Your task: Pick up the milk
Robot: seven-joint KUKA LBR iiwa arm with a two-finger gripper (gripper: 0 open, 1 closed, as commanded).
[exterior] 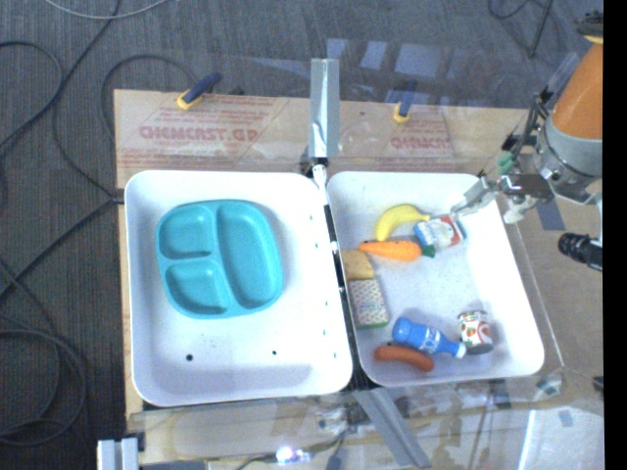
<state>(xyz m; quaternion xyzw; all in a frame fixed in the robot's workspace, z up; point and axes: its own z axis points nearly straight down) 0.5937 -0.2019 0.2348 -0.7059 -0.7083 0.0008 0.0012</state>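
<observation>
The milk [438, 233] lies on its side in the right bin [509, 262], a small white carton with blue and red print, touching the tip of the carrot [391, 251] and just beside the banana [400, 219]; the gripper [477, 196] hovers near the bin's upper right rim, just beside the carton but apart from it; whether the fingers are spread or pressed together cannot be told, the tips being thin and blurred.

Judgement on approach: centre over the carton and descend straight; close across its flat faces, not its ends; stay clear of the carrot, which crowds the left side.

Materials: carton boxy, likely light card or plastic, could slide on the smooth white floor; carrot tapered and matte; banana curved and glossy. Left bin [147, 360] bears a teal divided plate [222, 258] of moulded plastic.
</observation>
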